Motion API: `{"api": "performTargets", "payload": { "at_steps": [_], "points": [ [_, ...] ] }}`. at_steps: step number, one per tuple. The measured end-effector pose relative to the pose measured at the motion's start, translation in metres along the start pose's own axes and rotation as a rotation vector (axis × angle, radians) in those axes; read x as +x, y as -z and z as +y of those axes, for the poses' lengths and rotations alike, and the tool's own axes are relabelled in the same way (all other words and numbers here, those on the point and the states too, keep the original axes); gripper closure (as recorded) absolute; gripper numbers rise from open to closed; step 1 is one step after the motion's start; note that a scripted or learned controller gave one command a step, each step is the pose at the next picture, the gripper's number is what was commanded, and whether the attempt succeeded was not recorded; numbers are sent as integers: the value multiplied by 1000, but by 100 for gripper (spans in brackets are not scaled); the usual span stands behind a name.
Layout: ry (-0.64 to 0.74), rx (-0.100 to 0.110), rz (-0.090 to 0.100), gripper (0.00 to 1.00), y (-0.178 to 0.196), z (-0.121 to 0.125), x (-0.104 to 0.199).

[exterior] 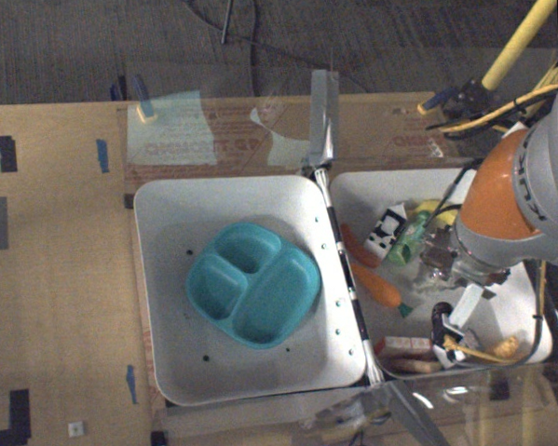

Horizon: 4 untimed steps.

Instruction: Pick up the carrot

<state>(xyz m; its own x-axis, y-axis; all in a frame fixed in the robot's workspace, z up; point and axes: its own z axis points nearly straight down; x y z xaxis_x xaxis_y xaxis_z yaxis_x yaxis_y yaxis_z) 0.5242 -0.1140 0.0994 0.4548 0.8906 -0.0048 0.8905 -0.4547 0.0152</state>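
Observation:
The carrot [376,287] is orange with a small green end. It lies slantwise in the right bin [522,321], close to the wall shared with the left bin. My gripper [437,261] hangs over the middle of the right bin, a short way right of the carrot and apart from it. The grey wrist and its orange band [498,199] cover the gripper from above.
A teal divided plate [254,282] sits in the left bin [167,223]. Around the carrot lie a red-orange stick [359,246], a black-and-white toy [385,230] and a green piece [407,245]. A red-and-white pack [402,343] and a yellow item [506,348] rest by the front wall.

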Motion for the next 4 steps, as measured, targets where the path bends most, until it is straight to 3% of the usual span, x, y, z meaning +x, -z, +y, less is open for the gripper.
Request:
{"api": "performTargets", "payload": {
  "at_steps": [1, 2, 3, 4],
  "points": [
    [-187, 8, 4, 100, -9, 8, 9],
    [-600, 0, 8, 100, -8, -3, 16],
    [-814, 4, 9, 100, -8, -28, 8],
    [-897, 12, 0, 100, -9, -3, 20]
  ]
}}
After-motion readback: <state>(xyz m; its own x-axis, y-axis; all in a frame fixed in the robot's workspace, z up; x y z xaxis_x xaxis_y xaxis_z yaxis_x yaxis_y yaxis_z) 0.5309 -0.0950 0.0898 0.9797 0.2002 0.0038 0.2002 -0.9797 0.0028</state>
